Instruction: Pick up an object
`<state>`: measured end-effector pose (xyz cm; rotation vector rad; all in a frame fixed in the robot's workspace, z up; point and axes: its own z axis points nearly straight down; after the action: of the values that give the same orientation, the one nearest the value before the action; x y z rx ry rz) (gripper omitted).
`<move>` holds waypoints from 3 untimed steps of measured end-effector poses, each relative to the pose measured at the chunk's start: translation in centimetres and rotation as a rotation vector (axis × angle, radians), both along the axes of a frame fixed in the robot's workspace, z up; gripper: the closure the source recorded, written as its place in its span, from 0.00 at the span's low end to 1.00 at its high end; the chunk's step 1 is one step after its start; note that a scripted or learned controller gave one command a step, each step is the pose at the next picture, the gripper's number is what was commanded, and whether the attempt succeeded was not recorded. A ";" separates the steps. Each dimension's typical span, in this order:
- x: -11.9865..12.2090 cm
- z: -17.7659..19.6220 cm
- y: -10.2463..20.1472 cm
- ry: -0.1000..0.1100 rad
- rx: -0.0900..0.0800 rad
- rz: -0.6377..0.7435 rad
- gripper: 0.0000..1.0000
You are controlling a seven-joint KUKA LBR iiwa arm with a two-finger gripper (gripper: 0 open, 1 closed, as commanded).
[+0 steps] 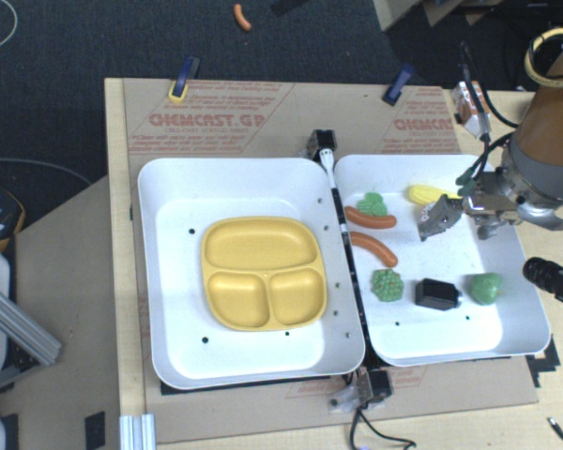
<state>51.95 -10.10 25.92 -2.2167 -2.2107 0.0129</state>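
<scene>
Camera view: gripper point(441, 219) hanging low over the right bin point(507, 340), toward its far right part, metal fingers spread apart and gripping nothing. Nearest candidate: yellow piece point(424, 194), just beyond the fingertips near the far edge. Others in the same bin: green leafy piece point(372, 203) and two sausages point(370, 219) point(372, 247) along the left wall, broccoli point(387, 284) and black block point(436, 293) toward the near edge, green round piece point(485, 288) at the near right. Left bin point(159, 251) carrying a yellow divided plate point(263, 272).

To do it well: pick one target, probably the yellow piece, since closest. Centre over it, turn the wrist to span its narrow side, descend straight, close only once both fingers flank it. Risk: nudging it against the far wall.
</scene>
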 end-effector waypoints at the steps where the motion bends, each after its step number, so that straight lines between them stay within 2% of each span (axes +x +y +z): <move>1: 0.2 0.7 0.0 -0.013 -0.001 0.003 0.00; 2: 0.5 -3.7 0.4 -0.007 0.000 0.002 0.00; 3: 0.5 -10.1 0.2 -0.004 0.000 0.002 0.00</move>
<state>52.46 -9.92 15.84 -2.2166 -2.2146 0.0077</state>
